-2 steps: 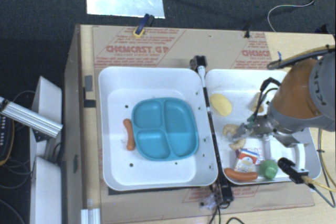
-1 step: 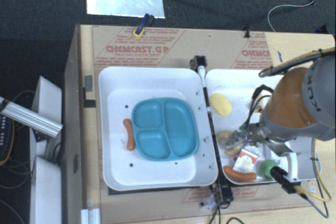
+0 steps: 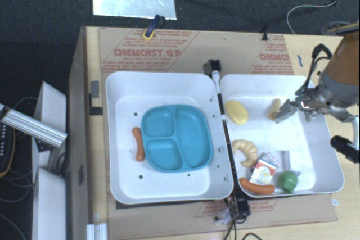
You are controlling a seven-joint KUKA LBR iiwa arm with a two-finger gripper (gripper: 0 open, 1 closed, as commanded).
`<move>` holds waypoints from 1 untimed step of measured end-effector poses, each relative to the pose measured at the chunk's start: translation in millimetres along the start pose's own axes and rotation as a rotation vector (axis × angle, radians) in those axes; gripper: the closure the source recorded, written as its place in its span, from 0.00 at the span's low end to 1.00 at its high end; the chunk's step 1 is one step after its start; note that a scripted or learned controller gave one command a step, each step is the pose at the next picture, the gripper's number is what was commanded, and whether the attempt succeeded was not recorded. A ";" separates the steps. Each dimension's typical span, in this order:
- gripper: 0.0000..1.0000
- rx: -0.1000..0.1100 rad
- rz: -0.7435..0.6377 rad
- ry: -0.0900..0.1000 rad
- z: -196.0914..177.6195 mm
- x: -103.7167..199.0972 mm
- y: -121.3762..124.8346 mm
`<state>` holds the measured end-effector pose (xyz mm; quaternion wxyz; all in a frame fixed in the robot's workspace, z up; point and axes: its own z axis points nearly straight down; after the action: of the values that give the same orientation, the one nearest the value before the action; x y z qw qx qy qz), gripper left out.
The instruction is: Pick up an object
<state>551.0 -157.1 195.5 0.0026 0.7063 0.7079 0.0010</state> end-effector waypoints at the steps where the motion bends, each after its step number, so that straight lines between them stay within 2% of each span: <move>1: 0.00 0.005 -0.001 0.003 81.2 9.4 58.7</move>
<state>610.1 -147.7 114.5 -0.0001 0.7059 0.7084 0.0001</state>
